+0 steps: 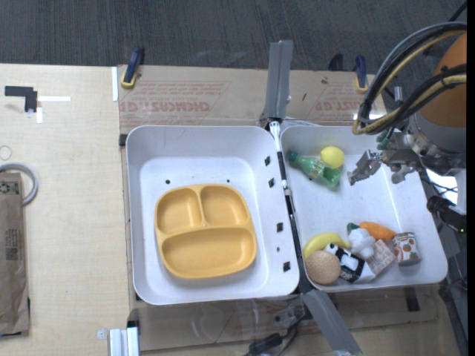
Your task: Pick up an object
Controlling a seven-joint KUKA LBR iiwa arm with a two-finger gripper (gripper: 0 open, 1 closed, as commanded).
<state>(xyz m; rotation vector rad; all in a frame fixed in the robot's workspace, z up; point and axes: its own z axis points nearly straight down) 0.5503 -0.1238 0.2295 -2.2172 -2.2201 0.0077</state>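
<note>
Reading "CHEMCAST" upside-down on the cardboard (194,95) behind bins.

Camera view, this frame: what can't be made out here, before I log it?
- Claw: small and dark beside the wrist hardware; whether it is open or shut cannot be told.
- Pile of small toys at the right white bin's near edge: items overlap; the black-and-white toy is partly covered.
- Small printed can: label too small to read.
- Grey arm: cut off by the right edge.

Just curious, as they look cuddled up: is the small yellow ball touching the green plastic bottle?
Touching. In the camera view, the small yellow ball sits against the green plastic bottle with no white bin floor visible between them.
</note>
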